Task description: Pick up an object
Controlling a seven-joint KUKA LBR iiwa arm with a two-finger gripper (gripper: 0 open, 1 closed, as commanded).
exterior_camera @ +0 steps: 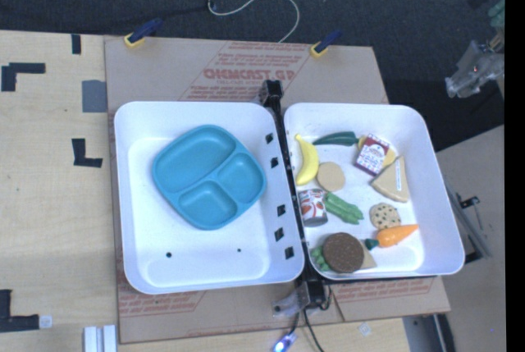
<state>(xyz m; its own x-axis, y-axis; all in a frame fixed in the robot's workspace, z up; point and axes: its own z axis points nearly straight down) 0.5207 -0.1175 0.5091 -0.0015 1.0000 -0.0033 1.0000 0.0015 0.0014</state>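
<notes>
Hung blurred at the gripper (474, 70), out past the far right corner of the right bin (433, 152), well apart from everything in it. Could not tell whether open or closed. Held nothing visible.

Found the candidates all in that right bin: banana (305, 161) against the dividing wall, red box (373, 153) just beside a cheese wedge (394, 180), a small can (312, 207), a carrot (397, 235) near the front, a dark patty (343, 252) at the front edge. Left bin (131, 122) carrying a blue divided tray (209, 176).

Judged the step as the approach, with no descent begun. Best served by choosing a piece with free space on both sides, probably the carrot, then coming straight down across its narrow width. Worth avoiding the banana, too close to the wall for a clean closure.
</notes>
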